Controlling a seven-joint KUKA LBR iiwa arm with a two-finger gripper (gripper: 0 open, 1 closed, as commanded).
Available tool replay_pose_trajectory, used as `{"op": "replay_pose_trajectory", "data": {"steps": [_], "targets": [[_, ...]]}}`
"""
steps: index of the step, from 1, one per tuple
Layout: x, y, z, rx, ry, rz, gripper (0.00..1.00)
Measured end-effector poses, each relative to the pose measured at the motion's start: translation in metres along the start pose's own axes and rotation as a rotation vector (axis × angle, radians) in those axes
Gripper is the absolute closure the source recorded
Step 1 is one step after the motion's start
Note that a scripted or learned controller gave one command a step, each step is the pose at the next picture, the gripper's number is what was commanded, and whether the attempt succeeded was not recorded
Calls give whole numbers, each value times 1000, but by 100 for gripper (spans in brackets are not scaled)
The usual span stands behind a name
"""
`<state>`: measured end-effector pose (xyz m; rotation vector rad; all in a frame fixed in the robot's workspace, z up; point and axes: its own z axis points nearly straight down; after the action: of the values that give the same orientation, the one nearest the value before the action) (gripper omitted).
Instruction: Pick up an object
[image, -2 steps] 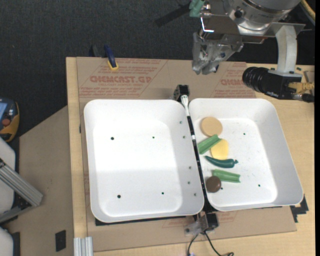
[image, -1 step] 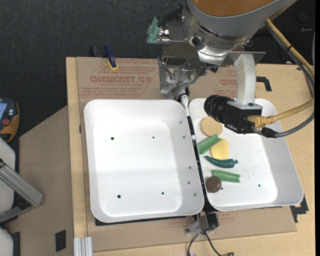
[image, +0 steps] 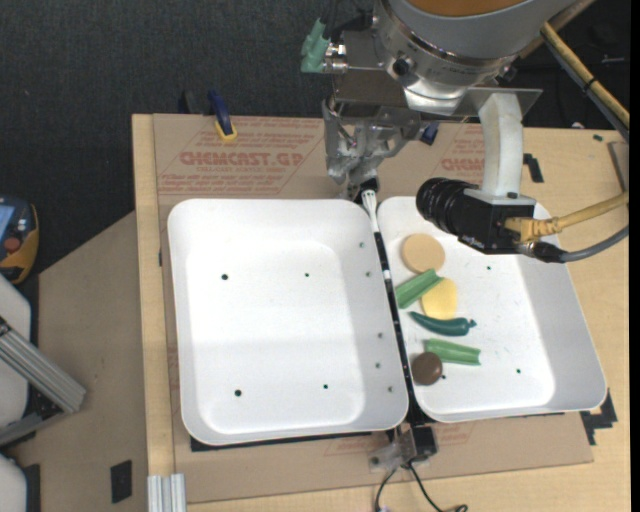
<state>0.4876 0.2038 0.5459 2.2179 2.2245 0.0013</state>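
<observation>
Grey two-finger gripper (image: 362, 172) poised above far end of seam between bins; fingers blurred, opening cannot be told, nothing seen between them. Objects cluster in right white plastic bin (image: 560, 330), toward viewer and right of fingers. Nearest: tan flat disc (image: 422, 252). Beyond it: light green bar (image: 416, 289), long axis slanted; yellow lump (image: 440, 298); dark teal pepper (image: 446, 324); green pod (image: 452, 351); brown round piece (image: 427, 369). Left white plastic bin (image: 200, 260) lies left of fingers.

Bright, even light — sharp, soft shadows
</observation>
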Motion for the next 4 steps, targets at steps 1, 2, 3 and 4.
{"op": "replay_pose_trajectory", "data": {"steps": [1,2,3,4], "targets": [[-27,-1,275,18,-8,6,100],[-141,-8,194,-8,-3,15,100],[-104,3,61,-18,4,-1,100],[-67,76,8,-9,1,0,100]]}}
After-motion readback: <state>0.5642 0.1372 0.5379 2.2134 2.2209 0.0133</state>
